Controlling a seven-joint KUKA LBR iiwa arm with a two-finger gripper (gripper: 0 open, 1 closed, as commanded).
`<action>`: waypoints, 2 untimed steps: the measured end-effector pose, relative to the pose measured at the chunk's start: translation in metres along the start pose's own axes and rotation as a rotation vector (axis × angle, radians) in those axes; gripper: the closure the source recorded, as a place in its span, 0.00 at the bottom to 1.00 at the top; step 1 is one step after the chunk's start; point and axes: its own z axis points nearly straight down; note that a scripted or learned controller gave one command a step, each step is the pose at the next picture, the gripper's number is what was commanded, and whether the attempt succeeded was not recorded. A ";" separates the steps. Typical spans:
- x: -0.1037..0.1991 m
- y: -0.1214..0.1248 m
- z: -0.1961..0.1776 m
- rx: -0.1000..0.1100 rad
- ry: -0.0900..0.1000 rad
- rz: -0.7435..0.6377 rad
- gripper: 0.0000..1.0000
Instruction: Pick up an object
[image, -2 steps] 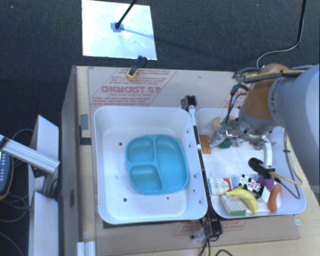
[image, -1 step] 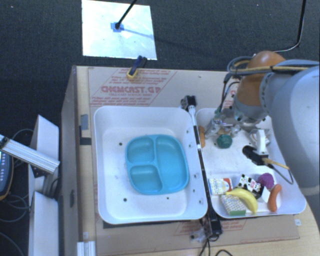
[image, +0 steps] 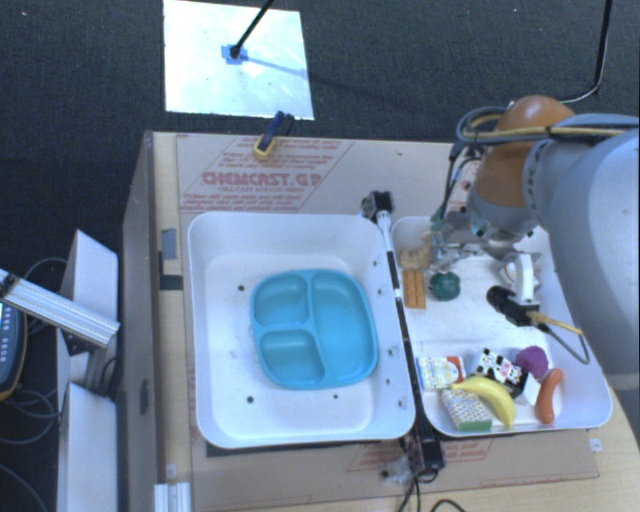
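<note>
My gripper (image: 441, 262) hangs over the far left part of the right bin (image: 590, 400), below the grey wrist with its orange band. A dark green ball (image: 445, 287) lies just under and in front of it. A tan block (image: 413, 290) lies against the bin's left wall beside the ball, and a second tan piece (image: 414, 256) sits just behind it. Whether anything is between the gripper's tips cannot be made out.
At the right bin's near end lie a banana (image: 490, 396), an orange sausage (image: 548, 396), a purple piece (image: 533, 359), a black-and-white toy (image: 499, 367), a small white carton (image: 437, 372) and a yellow-green sponge (image: 466, 410). The left bin (image: 215, 300) holds a blue divided plate (image: 312, 328).
</note>
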 end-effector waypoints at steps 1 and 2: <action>0.000 0.000 0.000 0.000 0.000 0.000 0.00; -0.014 -0.021 0.009 -0.005 0.003 0.006 0.00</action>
